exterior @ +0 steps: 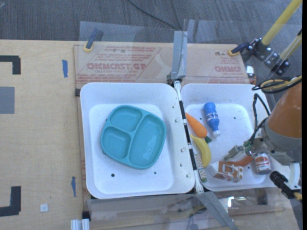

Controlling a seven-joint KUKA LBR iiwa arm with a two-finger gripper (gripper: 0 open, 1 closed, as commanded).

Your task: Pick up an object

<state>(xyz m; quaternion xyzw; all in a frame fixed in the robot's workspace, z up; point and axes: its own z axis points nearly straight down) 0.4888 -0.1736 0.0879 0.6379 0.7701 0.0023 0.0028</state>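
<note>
Looking down on both bins, we log the following.

Left bin: holds a teal divided plate, lying flat near the middle, well apart from the arm.

Right bin: crowded along its left wall and front edge.

Blue bottle: lying on its side in the upper middle of the right bin, white cap end toward the front.

Carrot: orange, slanted, just beside the bottle on its left, close to the divider between the bins.

Banana: yellow, directly in front of the carrot, against the left wall.

Small box: orange and white, lying at the front edge of the right bin.

Can: small, red label, at the front right of the bin, just beside the box.

Arm: grey with orange band, entering from the right and covering the right rim of the bin.

Gripper: low over the front right of the bin, between box and can, very near both; contact we cannot judge.

Gripper state: we cannot tell; the tips are lost in clutter and blur.

Obstructions: box and can flank the gripper; bottle, carrot and banana lie farther left, apart from it.
</note>
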